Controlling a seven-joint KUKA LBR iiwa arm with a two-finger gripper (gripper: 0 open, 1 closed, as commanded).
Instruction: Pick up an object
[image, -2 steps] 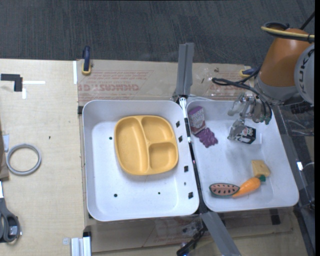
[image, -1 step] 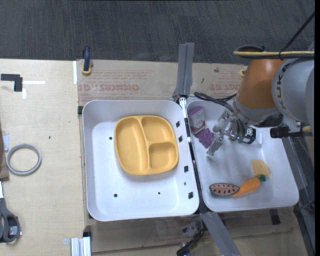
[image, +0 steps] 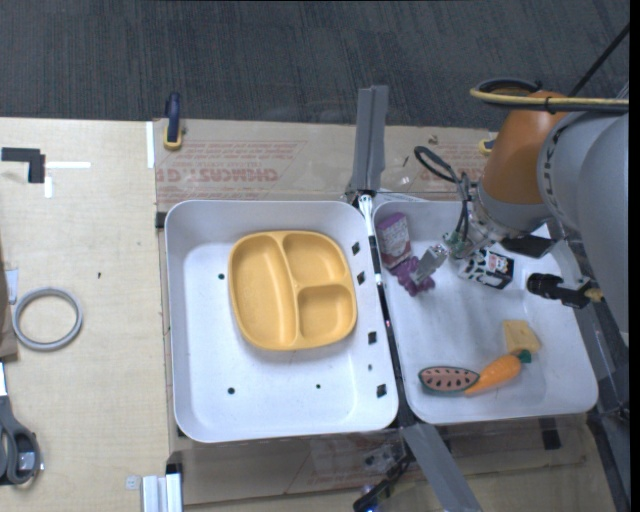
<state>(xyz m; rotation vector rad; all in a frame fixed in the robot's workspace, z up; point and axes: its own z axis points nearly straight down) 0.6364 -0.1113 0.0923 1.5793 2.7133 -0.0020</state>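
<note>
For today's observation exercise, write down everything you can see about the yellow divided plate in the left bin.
The yellow divided plate is a rounded-square tray, seemingly matte plastic, with raised ridges splitting it into three compartments: one long section on its left and two smaller ones on its right. Nothing lies in any compartment. It rests flat and upright on the floor of the left bin, toward the far side and slightly turned, clear of the bin's walls.

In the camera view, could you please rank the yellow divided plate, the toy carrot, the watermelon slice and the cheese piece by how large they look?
Largest to smallest:
1. yellow divided plate, by far
2. watermelon slice and toy carrot, which look about alike, so I won't separate them
3. cheese piece
</note>
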